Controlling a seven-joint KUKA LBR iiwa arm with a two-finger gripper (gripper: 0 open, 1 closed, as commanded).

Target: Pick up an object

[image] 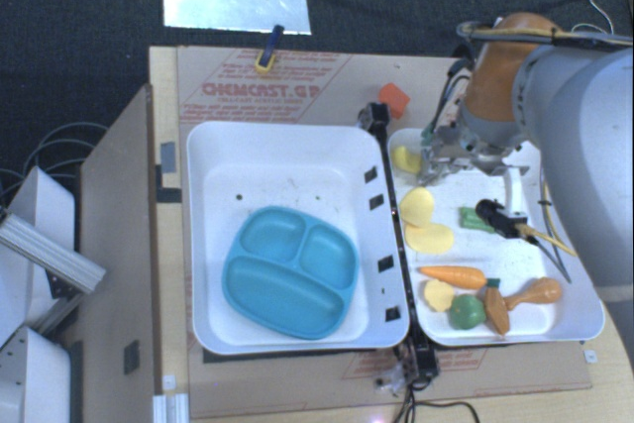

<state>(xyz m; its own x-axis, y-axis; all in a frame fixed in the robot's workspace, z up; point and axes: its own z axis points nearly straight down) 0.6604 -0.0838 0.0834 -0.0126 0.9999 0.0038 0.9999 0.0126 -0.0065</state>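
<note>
Yellow rounded toy piece (405, 157) sits in upper-left corner of right-hand shallow white bin (515, 258), close by the divider wall. Gripper (433, 167) is low in the same bin, just beside that piece on its right; can't tell if it touches. Gripper state: can't tell, tips too small and blurred. Nothing seen held.

Other items in right bin:
- pale yellow egg-shaped piece (417, 206), w/ a flatter yellow piece (429, 238) just below
- green flat block (475, 219), mid-bin
- orange carrot (452, 276), lying crosswise
- small yellow lump (438, 294), touching green ball (466, 312)
- brown wooden pear-shaped thing (525, 294), near front-right

Left white bin (287, 163) holds blue divided plastic tray (290, 270). Orange cube (394, 99) sits outside bins, on cardboard.
</note>
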